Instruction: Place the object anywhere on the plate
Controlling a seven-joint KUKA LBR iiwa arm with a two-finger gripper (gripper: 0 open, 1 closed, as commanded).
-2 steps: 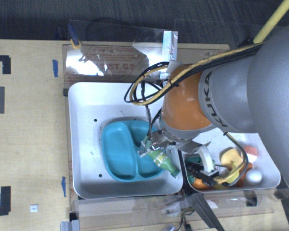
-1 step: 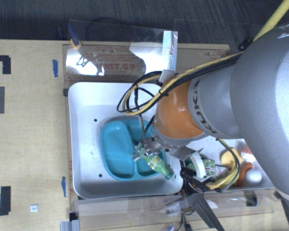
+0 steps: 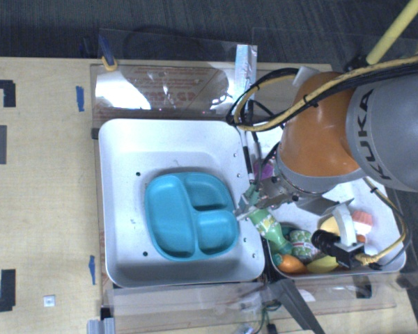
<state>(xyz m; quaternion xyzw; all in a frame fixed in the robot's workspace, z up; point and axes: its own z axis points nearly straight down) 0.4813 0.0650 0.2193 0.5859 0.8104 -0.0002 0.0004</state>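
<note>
A blue divided plate point(image 3: 189, 214) lies in the left white bin point(image 3: 125, 152). My gripper point(image 3: 252, 204) hangs over the wall between the two bins, just off the plate's right edge. A pale green bottle-like object point(image 3: 266, 227) shows directly under the gripper and slants down into the right bin. The wrist hides whether the gripper grips it.
The right bin point(image 3: 386, 259) holds several small toys: a green piece point(image 3: 297, 243), an orange piece point(image 3: 290, 263), a yellow banana-like piece point(image 3: 325, 263) and a white and red item point(image 3: 361, 221). The arm's orange band point(image 3: 317, 134) covers much of that bin.
</note>
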